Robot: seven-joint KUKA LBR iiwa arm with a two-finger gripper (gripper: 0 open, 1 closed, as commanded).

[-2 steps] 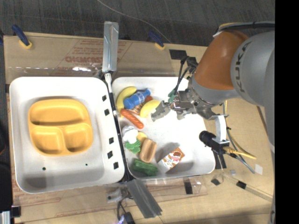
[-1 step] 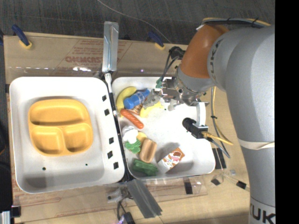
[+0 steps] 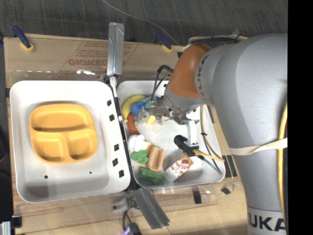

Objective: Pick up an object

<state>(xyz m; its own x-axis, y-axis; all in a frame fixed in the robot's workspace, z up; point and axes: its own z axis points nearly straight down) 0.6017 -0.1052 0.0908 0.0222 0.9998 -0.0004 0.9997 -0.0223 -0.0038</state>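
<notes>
Look down at your worktop point(image 3: 58, 50), covered in brown cardboard, and you see two shallow white bins side by side. The left bin point(image 3: 24, 180) holds a yellow plastic divided tray point(image 3: 62, 131) with three compartments, lying flat near the bin's middle. The right bin point(image 3: 215, 173) carries the loose objects. A yellow banana-shaped toy point(image 3: 130, 104) lies against its upper left side, just beside a small blue piece point(image 3: 137, 107), and a red-orange rounded piece point(image 3: 132, 124) sits just below them along the left wall. Further down you find a white crumpled lump point(image 3: 137, 142), a green leafy plastic toy point(image 3: 140, 156) touching it from below, a tan cylindrical piece point(image 3: 155, 158) just to the right of that, and a dark green flat block point(image 3: 152, 176) near the bin's lower edge. A small printed carton with red and white markings point(image 3: 180, 167) rests tilted near the lower right. The grey arm with its orange band point(image 3: 188, 77) reaches over the right bin from the right, and the gripper point(image 3: 152, 107) sits low at the upper part of that bin, close to the banana-shaped toy and the blue piece. You cannot tell from this angle how the gripper is set, nor whether anything is held in it.
</notes>
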